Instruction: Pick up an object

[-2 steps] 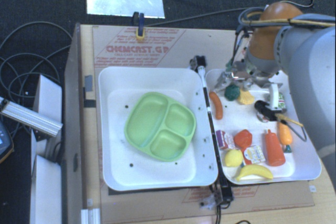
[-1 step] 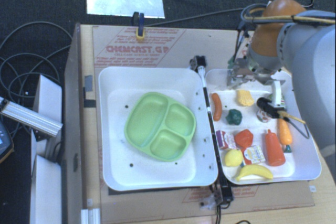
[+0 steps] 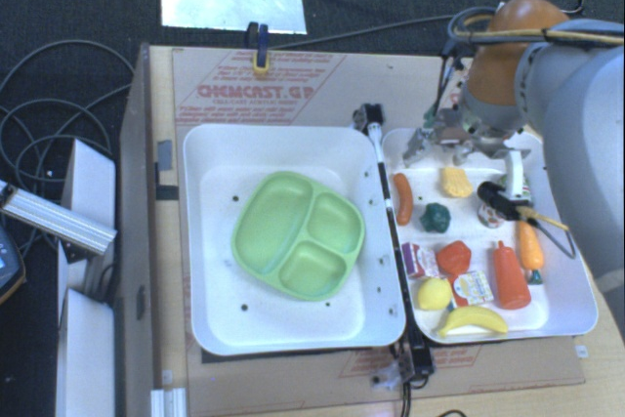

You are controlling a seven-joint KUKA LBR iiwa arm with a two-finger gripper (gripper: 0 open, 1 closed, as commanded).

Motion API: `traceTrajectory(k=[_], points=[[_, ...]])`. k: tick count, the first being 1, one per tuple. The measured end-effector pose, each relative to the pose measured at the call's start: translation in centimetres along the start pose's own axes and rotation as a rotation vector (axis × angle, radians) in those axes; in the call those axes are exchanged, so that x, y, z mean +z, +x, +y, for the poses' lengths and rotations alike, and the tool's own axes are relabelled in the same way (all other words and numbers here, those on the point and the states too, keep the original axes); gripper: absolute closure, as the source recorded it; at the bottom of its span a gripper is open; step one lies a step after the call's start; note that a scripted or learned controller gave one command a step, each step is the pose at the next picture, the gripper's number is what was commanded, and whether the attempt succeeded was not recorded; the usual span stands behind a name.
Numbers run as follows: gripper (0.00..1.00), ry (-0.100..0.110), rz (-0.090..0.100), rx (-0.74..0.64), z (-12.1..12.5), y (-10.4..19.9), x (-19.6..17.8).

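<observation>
On the table sit the L bin & the R bin, side by side. The R bin has toy food in it, & a dark green lump lies near its middle. The arm comes in from the view's R, & its jaws hang up-view of the lump, over the top end of the R bin. Can't tell if the jaws are open or shut, or if they hold a thing. A yellow chunk lies just up & R of the lump, btw the lump & the jaws. A hot dog lies just L of the lump, along the bin wall. A red lump sits just below the green lump, w/ a small red & white pack at its L. Lower down from the green lump are a lemon, a 2nd pack & a banana, the banana by the bin's low edge. A red bottle & a carrot lie down & R of the green lump, side by side. The carrot is the higher one of the two. Far L of the green lump, in the L bin, a light green plate w/ 3 parts lies flat.
</observation>
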State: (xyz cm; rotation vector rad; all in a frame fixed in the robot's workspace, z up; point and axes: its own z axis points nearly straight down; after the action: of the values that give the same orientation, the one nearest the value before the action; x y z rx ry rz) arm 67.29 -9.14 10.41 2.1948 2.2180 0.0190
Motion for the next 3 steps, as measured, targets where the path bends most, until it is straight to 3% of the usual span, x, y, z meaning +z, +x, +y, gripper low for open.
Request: traceTrajectory(k=[1, 2, 3], points=[[0.00, 0.022, 0.005, 0.009, -1.8, -2.7, -0.1], [0.00, 0.021, 0.006, 0.006, -0.4, -1.7, 1.4], [0.00, 0.019, 0.004, 0.009, -2.9, -5.3, -3.3]])
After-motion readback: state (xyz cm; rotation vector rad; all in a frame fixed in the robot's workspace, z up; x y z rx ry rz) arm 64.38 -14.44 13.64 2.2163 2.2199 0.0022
